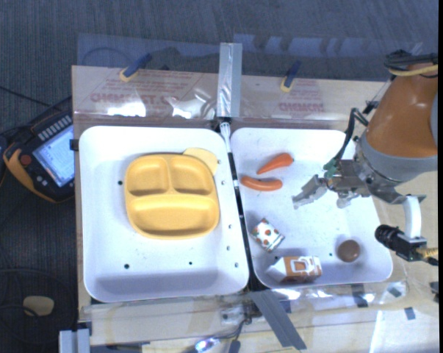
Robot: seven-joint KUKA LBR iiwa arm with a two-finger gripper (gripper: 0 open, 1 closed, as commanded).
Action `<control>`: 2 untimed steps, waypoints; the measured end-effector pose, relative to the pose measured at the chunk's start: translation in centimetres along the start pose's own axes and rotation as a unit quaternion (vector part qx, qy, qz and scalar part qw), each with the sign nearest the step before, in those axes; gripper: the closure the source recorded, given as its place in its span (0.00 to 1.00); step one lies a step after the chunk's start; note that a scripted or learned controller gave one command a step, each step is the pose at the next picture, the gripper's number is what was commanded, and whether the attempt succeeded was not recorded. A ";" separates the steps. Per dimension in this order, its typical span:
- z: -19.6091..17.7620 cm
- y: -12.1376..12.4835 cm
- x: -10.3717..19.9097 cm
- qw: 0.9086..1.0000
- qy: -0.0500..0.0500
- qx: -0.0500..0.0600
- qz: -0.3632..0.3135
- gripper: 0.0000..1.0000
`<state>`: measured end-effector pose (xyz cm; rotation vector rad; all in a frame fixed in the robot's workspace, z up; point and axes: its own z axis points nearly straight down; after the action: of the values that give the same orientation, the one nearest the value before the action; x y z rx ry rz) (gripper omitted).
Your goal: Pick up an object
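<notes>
Over the right bin (pixel 242 210), toward its right edge, the gripper (pixel 325 192) hangs with its two fingers spread apart; nothing sits between them and they touch none of the objects, as far as I can see. One finger points out to the left over the bare white floor of the bin.

Under both bins the bench (pixel 320 95) shows pale wood with clear plastic sheeting taped along its far edge. Dark grey carpet surrounds it, and an orange-cased handheld pendant (pixel 43 159) lies on the floor off the bench's left edge.

Scattered in the right bin are an orange carrot (pixel 275 163) near the far left corner, a reddish sausage (pixel 261 184) just beside it, a small white-and-red can (pixel 267 235) by the left wall, a little carton (pixel 302 268) at the near edge, and a brown round object (pixel 348 251) near the near right corner.

A yellow divided tray (pixel 171 196) fills the middle of the left bin (pixel 102 271), with a pale yellow piece (pixel 200 154) showing at the tray's far right corner.
</notes>
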<state>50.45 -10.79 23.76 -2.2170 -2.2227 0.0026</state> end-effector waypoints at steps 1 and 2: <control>9.4 -0.7 0.8 1.000 0.000 0.001 0.022 0.00; 14.8 5.7 0.0 1.000 0.000 -0.006 0.009 0.00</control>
<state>56.15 -10.72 8.93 -2.2421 -2.2096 -0.0104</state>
